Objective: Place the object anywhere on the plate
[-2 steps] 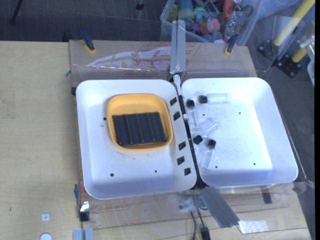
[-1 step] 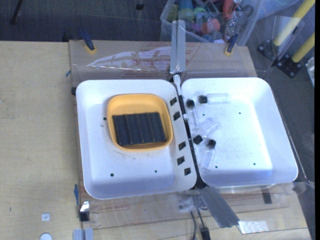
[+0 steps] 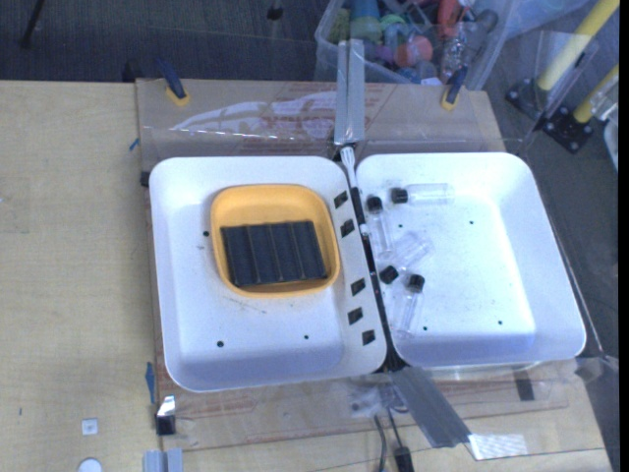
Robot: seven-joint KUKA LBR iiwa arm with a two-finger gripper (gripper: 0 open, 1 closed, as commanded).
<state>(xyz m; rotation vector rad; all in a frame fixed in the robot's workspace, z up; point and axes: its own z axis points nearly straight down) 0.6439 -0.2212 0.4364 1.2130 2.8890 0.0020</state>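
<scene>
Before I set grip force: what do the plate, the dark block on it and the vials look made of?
Plate: likely plastic, matte yellow with soft rounded edges. Ribbed block: dull black, maybe rubber or foam, no shine. Vials: clear plastic or glass, see-through with black caps; the view cannot settle which.

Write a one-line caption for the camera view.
Yellow plate holding a black ridged block in the left bin; clear vials in the right bin.

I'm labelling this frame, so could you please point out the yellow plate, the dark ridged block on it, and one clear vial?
yellow plate (image 3: 228, 207): camera view, upper left rim.
dark ridged block (image 3: 274, 253): camera view, centre.
clear vial (image 3: 428, 195): camera view, transparent body.
</scene>
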